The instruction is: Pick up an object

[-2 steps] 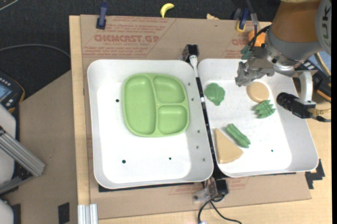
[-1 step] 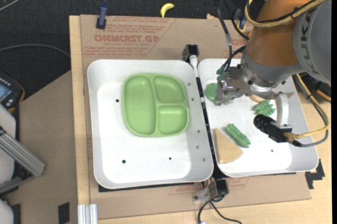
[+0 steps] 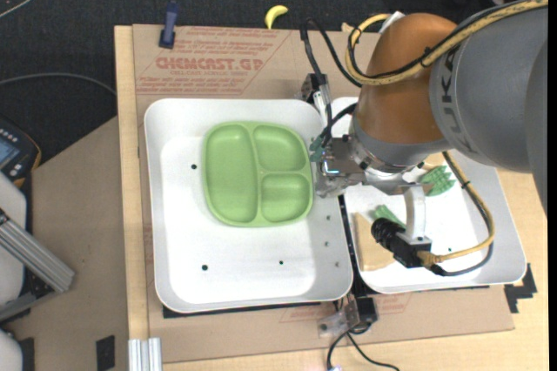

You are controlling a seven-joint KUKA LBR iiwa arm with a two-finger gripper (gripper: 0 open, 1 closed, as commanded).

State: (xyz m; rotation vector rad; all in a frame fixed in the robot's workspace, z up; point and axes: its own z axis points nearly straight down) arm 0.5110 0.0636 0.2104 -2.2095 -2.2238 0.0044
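A light green divided plate [image 3: 257, 173] lies flat in the left white bin [image 3: 174, 256], towards its back right. My gripper [image 3: 325, 161] hangs low at the plate's right edge, over the rims where the two bins meet. The arm's orange band and grey wrist cover most of the right bin [image 3: 496, 260]. In that bin a green toothed piece [image 3: 438, 179] peeks out to the right of the wrist. A small green piece [image 3: 385, 213] and a tan flat object [image 3: 372, 253] lie near its front left.
Black and yellow cables [image 3: 461, 252] loop from the wrist over the right bin. The bins rest on a cardboard sheet [image 3: 209, 60]; a blue clip [image 3: 168, 25] and a yellow piece [image 3: 276, 13] sit at its back edge.
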